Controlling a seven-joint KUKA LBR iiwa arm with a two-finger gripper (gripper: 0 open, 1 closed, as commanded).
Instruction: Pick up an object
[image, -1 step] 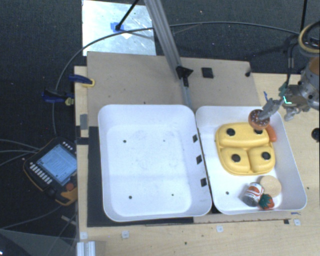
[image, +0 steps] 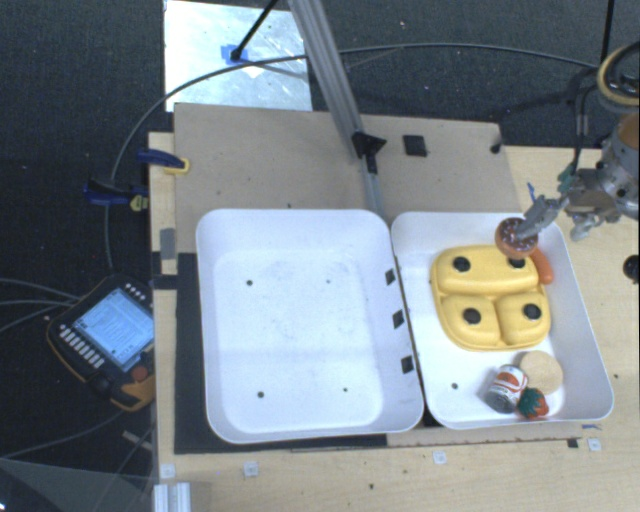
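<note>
Above the yellow tray's (image: 490, 297) far edge, the gripper (image: 537, 215) appears clamped on a small round brown object (image: 516, 235).

Glossy yellow plastic tray (image: 488, 297) lies in a smooth matt white bin (image: 590, 375).

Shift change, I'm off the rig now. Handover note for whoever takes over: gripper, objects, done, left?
Gripper: over the far edge of the right bin, near a small round brown piece; grip state can't be read from this view.
Objects, all in the right bin: yellow sectioned tray, orange piece beside it, small can, tan round item, red and green item.
Done: no confirmed pick.
Left: grasp and lift one object.
</note>
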